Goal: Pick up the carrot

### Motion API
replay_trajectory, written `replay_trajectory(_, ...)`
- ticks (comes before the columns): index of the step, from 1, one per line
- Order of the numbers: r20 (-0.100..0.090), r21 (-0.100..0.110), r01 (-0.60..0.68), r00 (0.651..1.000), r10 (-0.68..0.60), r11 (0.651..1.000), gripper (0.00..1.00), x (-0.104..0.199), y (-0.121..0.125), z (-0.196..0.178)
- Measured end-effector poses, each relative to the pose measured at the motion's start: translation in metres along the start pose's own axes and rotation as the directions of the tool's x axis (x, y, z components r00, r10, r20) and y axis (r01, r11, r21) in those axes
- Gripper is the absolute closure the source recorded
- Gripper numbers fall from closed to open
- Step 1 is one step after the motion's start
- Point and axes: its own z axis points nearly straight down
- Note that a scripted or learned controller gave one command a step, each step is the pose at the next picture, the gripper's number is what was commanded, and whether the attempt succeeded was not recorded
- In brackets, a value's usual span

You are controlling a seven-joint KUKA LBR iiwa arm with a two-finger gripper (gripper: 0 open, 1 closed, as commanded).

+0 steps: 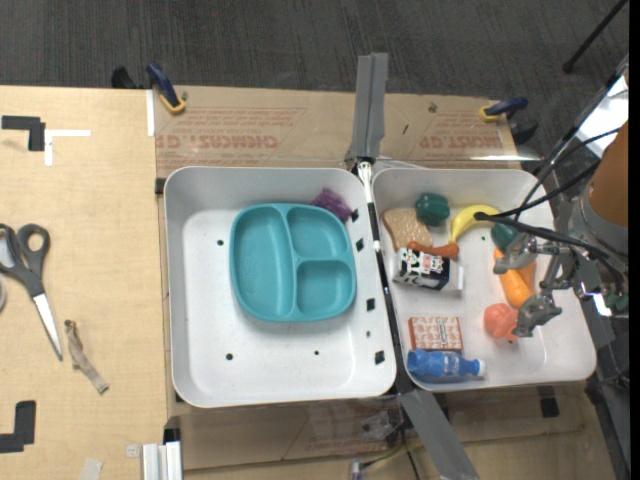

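The carrot [515,288], a short orange piece, lies in the right bin [575,358] near its right wall. My gripper [526,286] reaches in from the right and hangs low over it, open. One finger [513,258] stands at the carrot's far end and the other at its near end, so the carrot sits in the gap between them. I cannot tell whether the fingers touch it.
Beside the carrot lie an orange-red round fruit [497,321], a banana [470,218], a green item [432,206], bread [403,228], a cow-print carton [425,267], a cracker box [435,333] and a blue bottle [445,367]. The left bin [200,368] holds a teal divided plate [295,261] and a purple item [333,203].
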Motion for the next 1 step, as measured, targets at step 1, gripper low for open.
replay_trajectory(1, 0.0, 0.0, 0.076, 0.997, -0.076, 0.997, 0.0, -0.0341, -0.0283, 0.1115)
